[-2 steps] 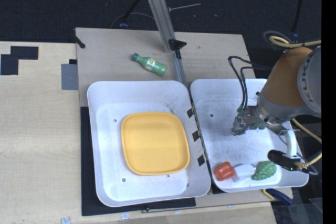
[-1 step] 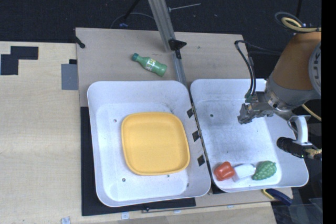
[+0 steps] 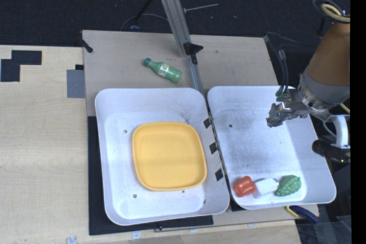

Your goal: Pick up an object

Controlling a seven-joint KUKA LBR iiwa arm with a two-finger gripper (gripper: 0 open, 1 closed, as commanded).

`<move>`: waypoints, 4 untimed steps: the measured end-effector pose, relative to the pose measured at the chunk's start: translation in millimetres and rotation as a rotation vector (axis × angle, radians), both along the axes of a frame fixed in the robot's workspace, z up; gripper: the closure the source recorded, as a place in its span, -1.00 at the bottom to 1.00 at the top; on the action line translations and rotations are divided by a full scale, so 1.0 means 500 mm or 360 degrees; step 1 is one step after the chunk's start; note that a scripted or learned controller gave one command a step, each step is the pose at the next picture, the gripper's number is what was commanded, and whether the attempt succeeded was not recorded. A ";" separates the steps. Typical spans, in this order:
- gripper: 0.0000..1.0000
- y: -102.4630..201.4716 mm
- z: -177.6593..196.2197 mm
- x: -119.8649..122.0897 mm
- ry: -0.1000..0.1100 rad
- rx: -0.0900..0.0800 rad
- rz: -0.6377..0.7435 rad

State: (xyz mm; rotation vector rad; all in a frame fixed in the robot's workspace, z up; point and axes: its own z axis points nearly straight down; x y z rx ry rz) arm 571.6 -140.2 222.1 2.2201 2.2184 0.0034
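A pale wooden counter (image 3: pixel 40 140) carries two shallow white bins side by side, with dark floor and cables beyond its far edge. Taking the right bin (image 3: pixel 251 146) as the landmark, its near edge holds the only pickable cluster: a red-orange pepper-like toy (image 3: pixel 244 185), a small white block (image 3: pixel 265 186) touching it, and a green bumpy toy like grapes (image 3: pixel 287 185) just beside the block. These three are packed in a row against the near wall.

To the left of that bin, the left bin (image 3: pixel 114 117) holds a yellow square plate (image 3: pixel 169 155) lying flat near its middle.

Farther up, over the right bin's far right part, the gripper (image 3: pixel 279 116) hangs above bare bin floor, well apart from the three toys. Nothing is visible between its fingers; whether they are spread or closed I cannot tell at this size.

Beyond the bins, a green bottle (image 3: pixel 163 70) lies on its side on the counter, near a slanted metal rail (image 3: pixel 177 11).

The likely risks: descending here would probably close on nothing. Aiming at the cluster, the fingers could straddle two touching toys, or strike the near wall and knock one away.
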 end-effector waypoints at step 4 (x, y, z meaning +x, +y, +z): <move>1.00 0.397 0.038 -0.038 0.0006 0.0002 0.0005</move>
